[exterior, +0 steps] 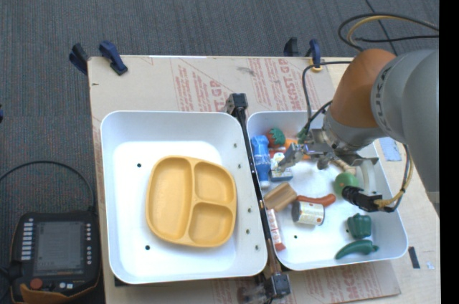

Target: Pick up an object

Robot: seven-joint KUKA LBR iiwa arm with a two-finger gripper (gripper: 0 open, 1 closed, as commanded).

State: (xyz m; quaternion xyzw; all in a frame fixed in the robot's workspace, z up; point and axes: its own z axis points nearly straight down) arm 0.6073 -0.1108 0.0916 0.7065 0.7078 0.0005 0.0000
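1. The blue carton (259, 158) is lying against the right bin's (391, 220) left wall — probably light and stiff, best pinched across its narrow sides.
2. The gripper (301, 154) is hanging just beside it; whether it is apart or together, I cannot tell.
3. A wood block (280, 196), can (310, 213) and green pepper (359, 225) are crowding nearby.
4. The yellow plate (191, 201) is sitting in the left bin (122, 138).
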